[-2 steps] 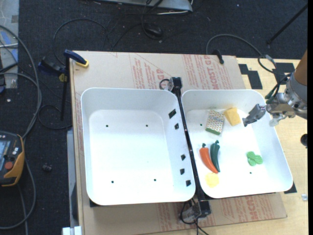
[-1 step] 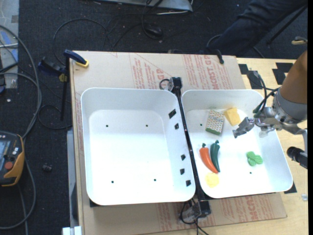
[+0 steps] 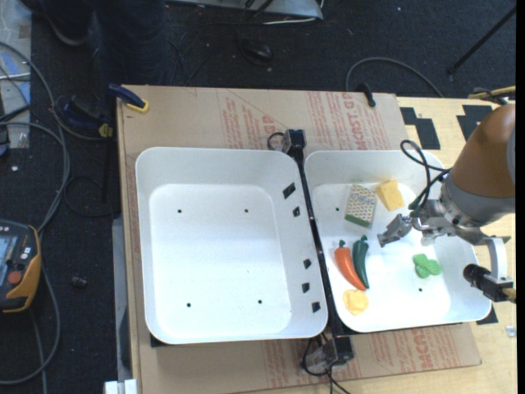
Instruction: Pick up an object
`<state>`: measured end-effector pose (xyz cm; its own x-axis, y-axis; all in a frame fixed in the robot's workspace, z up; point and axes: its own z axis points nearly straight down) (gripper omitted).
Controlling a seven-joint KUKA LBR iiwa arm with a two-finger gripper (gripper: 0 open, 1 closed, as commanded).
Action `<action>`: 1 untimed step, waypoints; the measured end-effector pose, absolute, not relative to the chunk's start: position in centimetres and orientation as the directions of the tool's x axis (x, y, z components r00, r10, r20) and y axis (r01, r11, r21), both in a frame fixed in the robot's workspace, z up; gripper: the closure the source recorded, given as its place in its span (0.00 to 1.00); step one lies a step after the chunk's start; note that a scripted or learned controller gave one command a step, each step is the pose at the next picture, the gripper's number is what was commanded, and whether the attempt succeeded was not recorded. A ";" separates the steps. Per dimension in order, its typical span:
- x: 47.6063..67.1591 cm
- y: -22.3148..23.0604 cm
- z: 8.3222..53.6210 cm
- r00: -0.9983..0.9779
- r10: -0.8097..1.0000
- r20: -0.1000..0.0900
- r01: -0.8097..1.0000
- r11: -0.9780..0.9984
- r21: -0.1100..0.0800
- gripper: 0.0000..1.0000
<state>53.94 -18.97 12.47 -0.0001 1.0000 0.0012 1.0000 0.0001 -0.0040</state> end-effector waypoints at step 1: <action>53.9 -18.9 9.1 0.000 1.000 0.001 1.000 0.000 -0.003 0.00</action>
